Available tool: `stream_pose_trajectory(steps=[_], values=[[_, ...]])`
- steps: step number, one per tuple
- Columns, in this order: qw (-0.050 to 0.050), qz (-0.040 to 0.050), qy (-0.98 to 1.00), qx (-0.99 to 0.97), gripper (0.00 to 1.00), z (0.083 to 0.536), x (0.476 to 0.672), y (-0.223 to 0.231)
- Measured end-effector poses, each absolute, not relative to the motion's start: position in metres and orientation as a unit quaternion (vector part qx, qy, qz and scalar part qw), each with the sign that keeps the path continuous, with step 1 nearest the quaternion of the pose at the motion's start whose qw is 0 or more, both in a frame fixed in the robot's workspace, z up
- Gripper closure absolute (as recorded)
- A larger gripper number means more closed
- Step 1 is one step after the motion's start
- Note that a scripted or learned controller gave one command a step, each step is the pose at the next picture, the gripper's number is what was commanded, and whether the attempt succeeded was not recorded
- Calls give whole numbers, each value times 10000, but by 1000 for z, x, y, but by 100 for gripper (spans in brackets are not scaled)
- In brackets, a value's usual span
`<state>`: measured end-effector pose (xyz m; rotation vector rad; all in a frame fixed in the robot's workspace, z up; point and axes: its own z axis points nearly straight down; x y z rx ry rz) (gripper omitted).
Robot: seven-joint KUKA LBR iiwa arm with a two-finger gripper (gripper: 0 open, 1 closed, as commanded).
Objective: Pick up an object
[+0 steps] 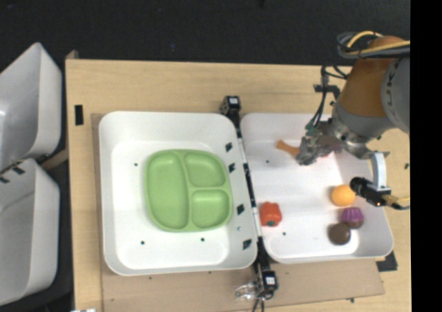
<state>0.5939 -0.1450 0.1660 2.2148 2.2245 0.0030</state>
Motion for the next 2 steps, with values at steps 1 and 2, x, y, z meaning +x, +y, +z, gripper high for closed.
stream_pose_trajectory(steps=[1,2], values=[[16,9,7079,7063,100,209,596,-150],[28,16,7083,7059,100,252,597,-151]])
